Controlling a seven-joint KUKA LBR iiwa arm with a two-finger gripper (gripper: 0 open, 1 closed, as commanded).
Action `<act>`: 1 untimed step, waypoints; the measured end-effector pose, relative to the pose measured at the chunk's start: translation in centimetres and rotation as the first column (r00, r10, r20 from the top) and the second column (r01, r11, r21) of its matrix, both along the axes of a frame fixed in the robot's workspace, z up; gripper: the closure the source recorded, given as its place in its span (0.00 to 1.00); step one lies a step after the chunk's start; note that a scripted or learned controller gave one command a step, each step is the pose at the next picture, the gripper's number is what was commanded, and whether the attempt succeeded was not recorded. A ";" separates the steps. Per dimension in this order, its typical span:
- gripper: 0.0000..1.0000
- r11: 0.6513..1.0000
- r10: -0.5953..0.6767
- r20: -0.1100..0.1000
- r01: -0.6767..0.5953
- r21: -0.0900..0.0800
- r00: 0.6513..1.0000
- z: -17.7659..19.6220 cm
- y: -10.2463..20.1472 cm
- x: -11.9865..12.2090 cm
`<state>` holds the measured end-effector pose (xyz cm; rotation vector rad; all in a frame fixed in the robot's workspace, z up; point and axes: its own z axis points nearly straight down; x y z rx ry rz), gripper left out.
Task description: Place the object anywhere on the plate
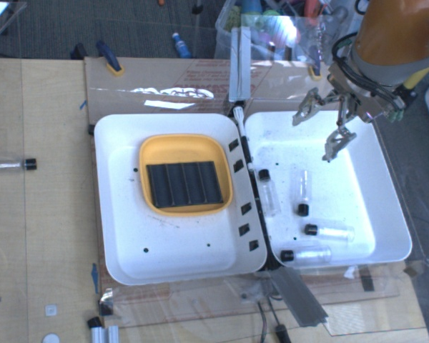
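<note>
Up high on the right, the arm (393,20) hung over the right bin (386,191). Its gripper (322,128) was spread wide apart, holding nothing. Clear tubes (302,189) with black caps lay in that bin. The left bin (121,213) held the yellow plate (184,148) with a dark pad (184,184).

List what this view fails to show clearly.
- Arm: cut off by the top and right edges, camera view.
- Clear vials in the right bin: transparent against white, outlines and count unsure.
- Dark block on the yellow plate: its material is unclear.
- Clutter box behind: blurred, cut off.
</note>
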<state>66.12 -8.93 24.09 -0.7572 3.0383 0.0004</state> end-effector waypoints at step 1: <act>0.00 0.938 0.346 -0.005 -0.346 0.000 0.938 -2.3 4.1 -0.3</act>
